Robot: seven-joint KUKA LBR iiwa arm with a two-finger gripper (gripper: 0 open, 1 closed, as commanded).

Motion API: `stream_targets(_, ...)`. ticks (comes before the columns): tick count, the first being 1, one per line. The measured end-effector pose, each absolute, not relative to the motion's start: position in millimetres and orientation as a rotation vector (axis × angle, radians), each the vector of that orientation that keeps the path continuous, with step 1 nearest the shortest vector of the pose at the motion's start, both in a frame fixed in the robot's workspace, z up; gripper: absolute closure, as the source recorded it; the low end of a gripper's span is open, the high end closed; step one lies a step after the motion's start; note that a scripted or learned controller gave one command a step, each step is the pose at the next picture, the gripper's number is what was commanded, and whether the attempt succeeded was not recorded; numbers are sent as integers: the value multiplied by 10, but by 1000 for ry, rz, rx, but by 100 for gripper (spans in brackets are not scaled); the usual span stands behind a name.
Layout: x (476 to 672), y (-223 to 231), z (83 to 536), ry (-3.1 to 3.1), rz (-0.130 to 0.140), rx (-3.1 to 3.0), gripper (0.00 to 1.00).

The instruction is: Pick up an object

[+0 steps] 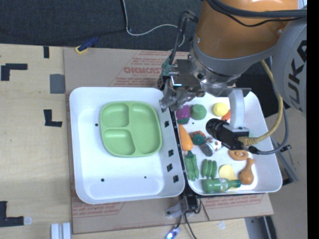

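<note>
Camera view from above is showing the arm (249,29) reaching in from the right and hanging over the far left corner of the right bin (266,180), its jaws (175,94) sitting just above the divider between the two bins; whether they are parted or closed I cannot tell, since the dark wrist hardware is hiding them. Nothing is showing between them. The likeliest thing to be picked up is lying just beside them: a purple toy vegetable (183,113), with a green round piece (198,111) touching it on the right and an orange carrot (185,139) just below. The carrot is lying with its long axis running roughly from far to near, the thin end pointing away toward the purple piece. These are looking like hollow plastic play food, so I am judging them light, stiff and rather slippery, not fragile; the carrot would be best taken across its thick middle, the purple piece across its widest part. Farther along the bin a yellow lemon (221,108), a green bottle (219,184) lying on its side along the near wall, and a brown drumstick (246,170) are crowding together. In the left bin (84,133) a green divided plate (131,129) is sitting, well apart from the toys.
</note>
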State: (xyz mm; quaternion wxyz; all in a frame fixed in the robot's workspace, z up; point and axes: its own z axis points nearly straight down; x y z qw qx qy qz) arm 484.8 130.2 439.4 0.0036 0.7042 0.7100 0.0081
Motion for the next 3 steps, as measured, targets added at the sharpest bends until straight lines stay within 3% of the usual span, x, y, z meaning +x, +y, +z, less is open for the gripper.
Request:
stream_targets(1, 4841, 593, 3803, 2215, -11, 2230, 100)
stream_targets(2, 4836, 1027, 4163, 2227, 2, 2215, 100)
stream_targets(3, 4841, 895, 5053, 2220, 12, 2215, 100)
